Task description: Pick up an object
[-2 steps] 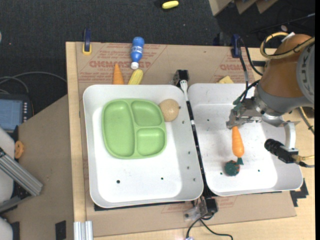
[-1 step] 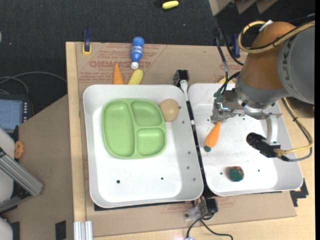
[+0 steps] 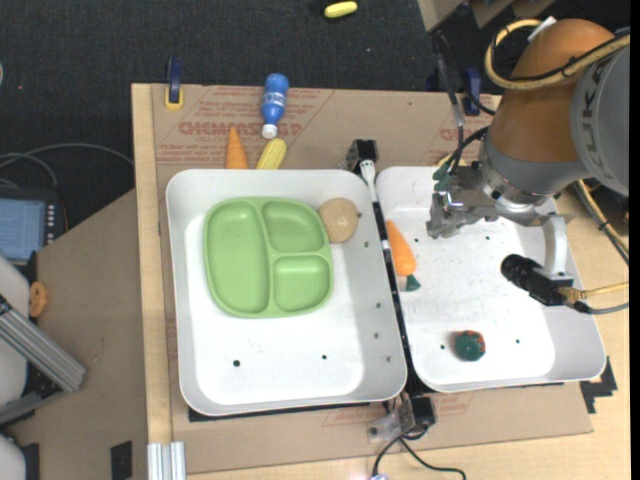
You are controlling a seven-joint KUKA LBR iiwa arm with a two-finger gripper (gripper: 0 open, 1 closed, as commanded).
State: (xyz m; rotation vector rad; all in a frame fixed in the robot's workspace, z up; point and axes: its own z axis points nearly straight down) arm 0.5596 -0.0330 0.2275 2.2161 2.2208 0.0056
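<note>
Nothing picked yet. Gripper (image 3: 447, 218) hovering upper middle of right bin (image 3: 560, 363), finger state impossible to tell; carrot (image 3: 400, 250) just left, strawberry (image 3: 468, 345) lower down, both still lying loose.

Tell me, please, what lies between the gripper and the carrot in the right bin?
Bare white bin floor: in the camera view nothing sits between the gripper and the carrot.
</note>
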